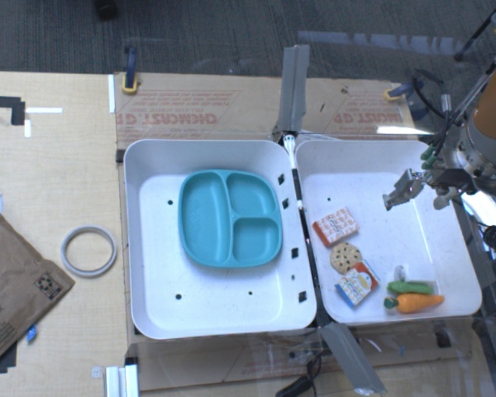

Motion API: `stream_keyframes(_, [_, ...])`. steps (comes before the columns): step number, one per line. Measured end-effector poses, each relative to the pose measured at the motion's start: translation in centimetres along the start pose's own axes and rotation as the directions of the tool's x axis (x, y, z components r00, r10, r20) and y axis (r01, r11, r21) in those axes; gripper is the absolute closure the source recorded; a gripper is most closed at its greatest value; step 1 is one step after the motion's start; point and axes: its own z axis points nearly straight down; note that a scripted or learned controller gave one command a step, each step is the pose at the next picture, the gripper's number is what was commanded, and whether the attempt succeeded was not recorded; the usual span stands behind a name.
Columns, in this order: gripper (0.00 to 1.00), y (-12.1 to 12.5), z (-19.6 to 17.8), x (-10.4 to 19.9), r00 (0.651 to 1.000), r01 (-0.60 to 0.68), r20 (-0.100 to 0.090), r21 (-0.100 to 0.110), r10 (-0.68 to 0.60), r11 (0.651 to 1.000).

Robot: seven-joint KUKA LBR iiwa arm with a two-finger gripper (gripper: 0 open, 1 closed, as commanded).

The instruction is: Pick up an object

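Note:
The right bin [446,246] holds several small items. A red and white packet [335,224] lies near its left wall, with a round cookie [344,258] just below it and a blue and white packet [355,286] below that. A green vegetable [412,288] and an orange carrot [417,302] lie at the front right. My gripper [398,192] hangs over the upper right part of this bin, above and to the right of the red packet, with nothing seen in it.
A teal divided plate [230,217] sits in the left bin [149,246]. On the bench to the left lie a roll of tape [88,250] and a brown cardboard box [12,284]. Cables hang at the far right.

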Motion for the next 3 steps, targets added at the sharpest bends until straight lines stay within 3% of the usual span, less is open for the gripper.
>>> stream_keyframes(1, [0.00,2.2,9.4,4.9,0.999,-0.037,-0.001,0.002,0.037,0.999])
stream_keyframes(2, [0.00,-3.4,9.4,8.8,0.995,-0.104,0.000,0.002,0.104,0.995])
stream_keyframes(3, [0.00,0.6,0.9,8.9,0.997,-0.076,0.002,0.000,0.076,0.997])
